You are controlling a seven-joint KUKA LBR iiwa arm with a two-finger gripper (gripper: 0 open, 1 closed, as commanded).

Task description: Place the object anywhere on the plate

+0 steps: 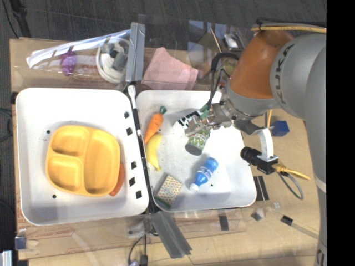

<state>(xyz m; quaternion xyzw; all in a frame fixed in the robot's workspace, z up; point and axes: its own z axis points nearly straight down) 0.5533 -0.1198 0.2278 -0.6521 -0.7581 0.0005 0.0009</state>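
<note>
The gripper [201, 123] is hanging low over the right bin [238, 193], near its top middle, and the big grey arm [294, 54] is reaching in from the right side. A small greenish can [196, 143] is sitting right under the fingertips, tipped a little. It looks like the fingers are around its top end, but they are small and dark, so I cannot tell if they are squeezing it or just sitting over it. I am guessing this can is the thing the robot is trying to pick. The yellow plate [83, 159] is lying in the left bin [33, 204], well away to the left and a bit lower in the picture. So the coming move is turning on one thing: the can has to go left, over the wall between the two bins, and come down on the plate. There is only one arm, so it has to do all the work. Other toys are lying in the right bin too: a carrot [153, 124] and a banana [153, 151] by the left wall, a blue bottle [204, 173], and a small patterned packet [169, 188]. The bottle is lying with its long side slanting. I am not able to read any words on the can, the bottle or the packet.
</note>
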